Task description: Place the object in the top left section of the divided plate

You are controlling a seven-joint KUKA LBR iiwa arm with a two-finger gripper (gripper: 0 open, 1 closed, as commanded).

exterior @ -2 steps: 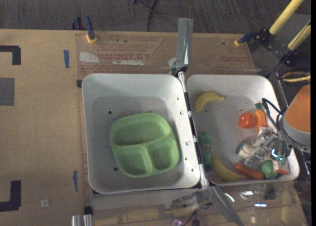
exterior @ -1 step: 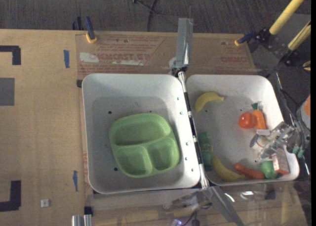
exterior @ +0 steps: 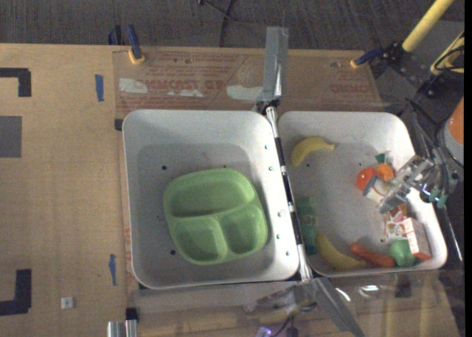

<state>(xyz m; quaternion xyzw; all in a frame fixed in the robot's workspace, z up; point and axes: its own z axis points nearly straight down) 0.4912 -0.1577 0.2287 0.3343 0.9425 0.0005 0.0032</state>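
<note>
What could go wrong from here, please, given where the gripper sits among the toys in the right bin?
1. The gripper sits amid crowded toys: an orange piece and a small carton lie close by, so it may catch the wrong item or nothing.
2. The green divided plate lies in the left bin, across the divider; a weak grasp could drop the object there.

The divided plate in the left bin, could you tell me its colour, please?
Light green, in the camera view.
</note>
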